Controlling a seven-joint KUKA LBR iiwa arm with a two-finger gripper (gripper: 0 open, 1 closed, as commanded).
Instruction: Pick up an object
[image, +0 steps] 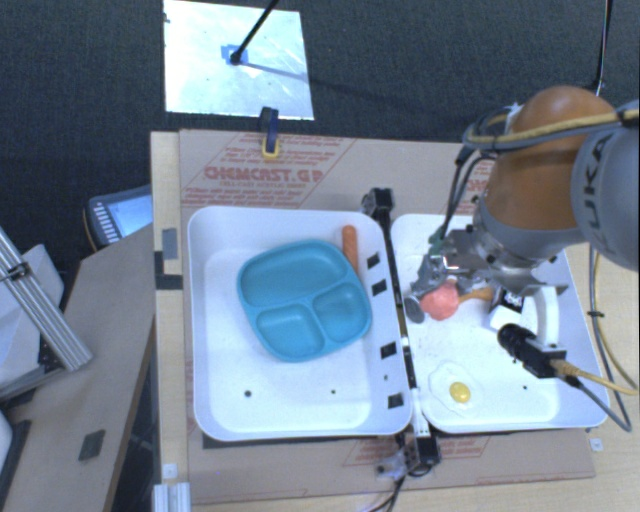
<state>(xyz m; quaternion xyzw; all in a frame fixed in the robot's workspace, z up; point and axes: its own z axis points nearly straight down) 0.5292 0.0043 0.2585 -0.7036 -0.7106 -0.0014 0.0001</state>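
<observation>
We record a surface (170, 330) bearing two shallow white bins side by side. In the left bin (215, 400) we list a blue compartment plate (303, 298), lying flat near the middle, and an orange carrot-like stick (350, 243) at the plate's upper right edge, close to the divider between the bins.

In the right bin (500, 405) we list a fried-egg toy (456, 385) toward the near edge, and a pink rounded object (440, 301) near the bin's left wall (an orange piece seems to trail from its right side).

The arm (545, 170) enters from the right and bends down over the right bin. Its end effector (428, 290) sits low, at the pink object, whose upper left meets the metal fingers; we cannot tell whether they are spread or closed, nor whether the object lies between them.
</observation>
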